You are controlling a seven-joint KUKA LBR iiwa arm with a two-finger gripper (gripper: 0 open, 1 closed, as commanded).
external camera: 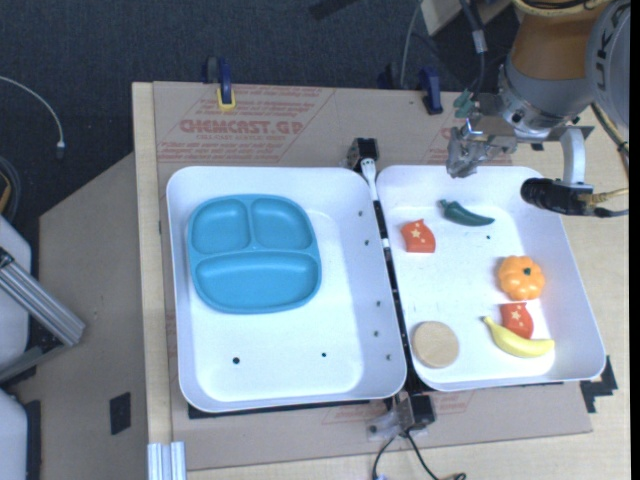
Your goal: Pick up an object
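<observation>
Nearest me, along the front of the right bin (pixel 575 360), a tan round disc (pixel 436 343) lies flat, and just beside it to the right a yellow banana (pixel 519 341) curls with a small red piece (pixel 517 317) touching its back. A step further in sits the orange pumpkin (pixel 520 277), then a red strawberry-like piece (pixel 419 236) near the bin's left wall, and beyond that a dark green pepper (pixel 466 213) — slim, lying on its side. The left bin (pixel 280 368) holds a blue divided plate (pixel 254 253). At the far edge the gripper (pixel 467 158) hangs over the right bin's back rim, nothing between its fingers; whether they are spread or closed I cannot tell from here.

Any of these toys would do. They look like light, hard, smooth plastic — likely to skid if pinched off-centre. The pepper lies closest to the gripper; I would take it across its narrow middle.
</observation>
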